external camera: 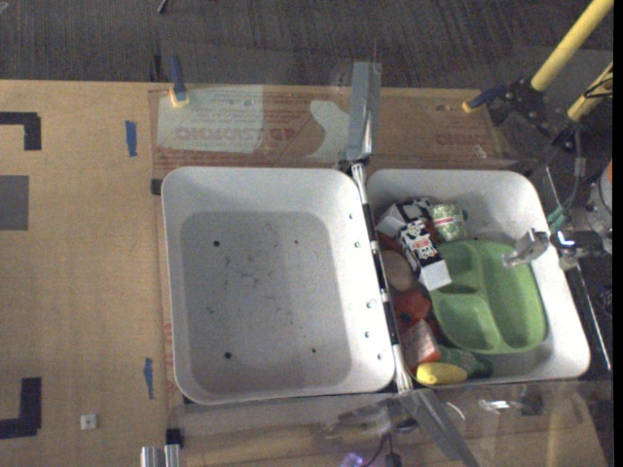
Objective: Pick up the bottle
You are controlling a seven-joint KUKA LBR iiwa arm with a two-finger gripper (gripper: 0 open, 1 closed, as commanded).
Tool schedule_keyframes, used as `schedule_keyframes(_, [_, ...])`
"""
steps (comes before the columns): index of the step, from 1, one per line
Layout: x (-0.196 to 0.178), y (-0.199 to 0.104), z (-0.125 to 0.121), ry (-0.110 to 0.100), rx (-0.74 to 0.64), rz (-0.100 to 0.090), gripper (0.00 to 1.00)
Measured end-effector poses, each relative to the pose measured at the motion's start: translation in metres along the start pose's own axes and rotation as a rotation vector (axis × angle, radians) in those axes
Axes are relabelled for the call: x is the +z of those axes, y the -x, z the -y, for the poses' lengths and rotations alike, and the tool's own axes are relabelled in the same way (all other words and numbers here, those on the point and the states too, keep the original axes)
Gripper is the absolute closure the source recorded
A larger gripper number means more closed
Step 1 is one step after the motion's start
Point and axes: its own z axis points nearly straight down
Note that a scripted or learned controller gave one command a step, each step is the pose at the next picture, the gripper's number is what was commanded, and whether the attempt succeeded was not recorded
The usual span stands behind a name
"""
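The right bin [560, 358] holds a heap of items along its left side. A small bottle-like item with a reddish label [421, 342] lies there near the front, between a red round piece [413, 305] and a yellow piece [441, 373]. My gripper [526, 250] hangs over the right bin's right half, above the far edge of a green divided tray [487, 309]. It is well to the right of the bottle and apart from it. Nothing shows in its grasp.
A black-and-white carton [421, 246] and a green can [449, 221] lie at the right bin's back. A brownish oval item [398, 271] rests by the divider. The left bin [263, 290] stands beside it. Cables and yellow poles [574, 37] are at the far right.
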Motion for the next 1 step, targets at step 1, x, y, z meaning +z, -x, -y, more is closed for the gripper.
schedule_keyframes(1, [0.1086,-0.0021,-0.0704,0.014,-0.142,-0.001,0.0])
